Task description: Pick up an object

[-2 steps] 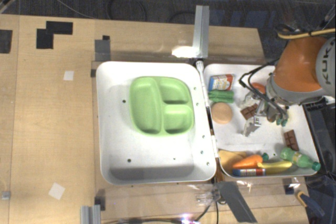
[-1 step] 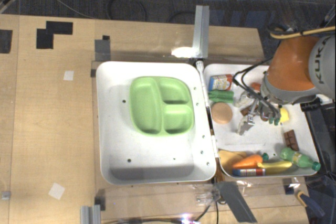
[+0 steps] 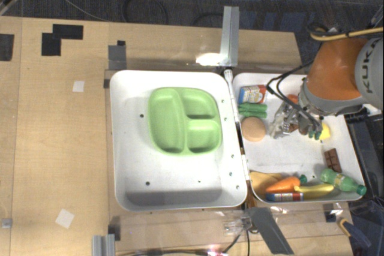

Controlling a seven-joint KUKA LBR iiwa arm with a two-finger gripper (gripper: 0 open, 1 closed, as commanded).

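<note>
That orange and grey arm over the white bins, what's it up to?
It is a robot arm trying to pick something up. Its gripper hangs over the right bin, among small toy foods such as a bread roll and a carrot. The left bin holds a green divided tray.

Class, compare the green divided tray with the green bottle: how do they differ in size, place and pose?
The green divided tray is much larger than the green bottle. The tray sits alone in the left bin; the bottle lies on its side among clutter in the right bin. Both are green.
</note>
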